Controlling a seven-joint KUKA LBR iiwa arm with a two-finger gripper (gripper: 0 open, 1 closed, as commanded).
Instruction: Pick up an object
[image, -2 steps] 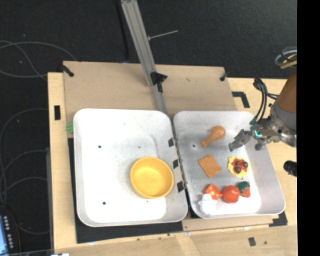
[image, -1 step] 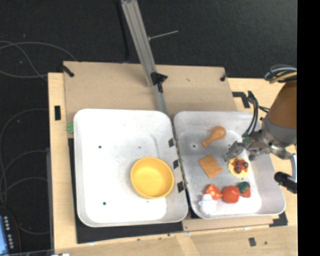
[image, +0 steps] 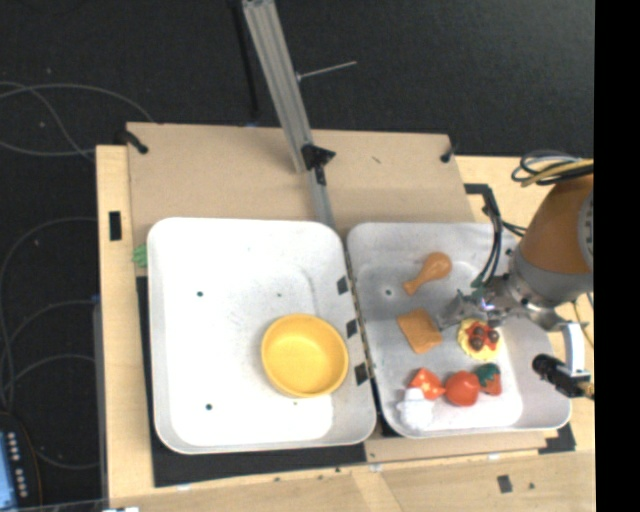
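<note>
No legible txt, no labels, brands, nos. or signs on bins, objs or bench

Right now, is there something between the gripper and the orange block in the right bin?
Nothing visible stands between them. The gripper is in the right bin, just right of the orange block, with bare bin floor between. The drumstick toy lies above this path, and the round yellow toy lies to the right.

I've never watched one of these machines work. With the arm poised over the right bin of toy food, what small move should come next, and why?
Probably a short descent straight down. The pincer sits above the right bin, between the orange square piece and the yellow round piece, with nothing seen between its fingers. Dropping lower toward one of those two seems the natural next step before any grasp.
</note>
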